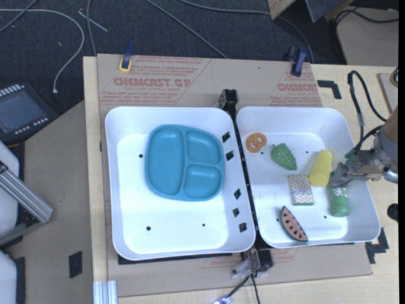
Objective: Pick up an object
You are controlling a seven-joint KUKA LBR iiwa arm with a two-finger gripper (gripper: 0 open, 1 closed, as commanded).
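Note:
The right bin (329,120) holds several small objects: an orange ring (255,142), a dark green leafy piece (283,156), a yellow piece (321,167), a speckled square block (300,190), a watermelon slice (293,224) and a light green cylinder (340,202). My gripper (345,176) reaches in from the right edge. It sits low over the bin's right side, between the yellow piece and the green cylinder, just above the cylinder's top end. Nothing is visibly lifted.
The left bin (126,189) holds a blue divided plate (185,162). A black divider with clips (240,170) runs between the bins. Cables (361,106) hang near the bench's right edge, and clamps (297,61) stand at the back.

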